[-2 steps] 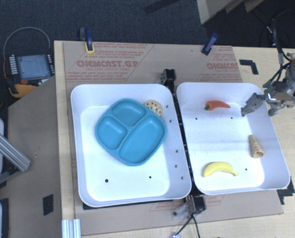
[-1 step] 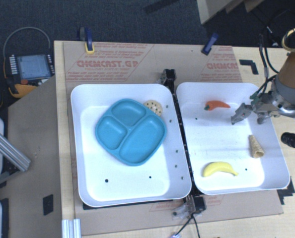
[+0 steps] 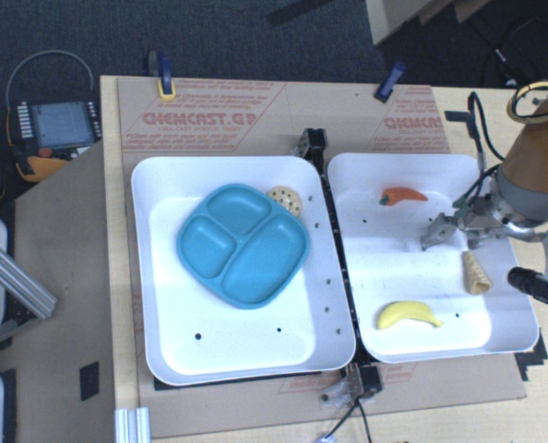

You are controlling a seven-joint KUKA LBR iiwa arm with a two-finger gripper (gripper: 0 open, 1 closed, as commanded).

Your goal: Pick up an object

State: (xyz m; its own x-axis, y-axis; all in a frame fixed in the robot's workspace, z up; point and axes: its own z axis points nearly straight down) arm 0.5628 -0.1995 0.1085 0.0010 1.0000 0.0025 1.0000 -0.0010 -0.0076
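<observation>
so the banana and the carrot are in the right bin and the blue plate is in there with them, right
Not quite. The camera view shows the banana and carrot in the right bin, but the blue plate lies in the left bin.

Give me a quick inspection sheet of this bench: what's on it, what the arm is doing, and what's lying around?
Surface: board-topped bench bearing a left bin and a right bin, side by side.
Job's things: in the right bin, an orange carrot at the far end, a yellow banana at the near end, a tan cone by the right wall.
Clutter: blue divided plate in the left bin, a cookie at its far edge.
Grippers: gripper low over the right bin, open, holding nothing, between carrot and cone.
Cables: black cable running along the arm.
Surroundings: handheld controller left of the bench; clamps on the far edge.
</observation>
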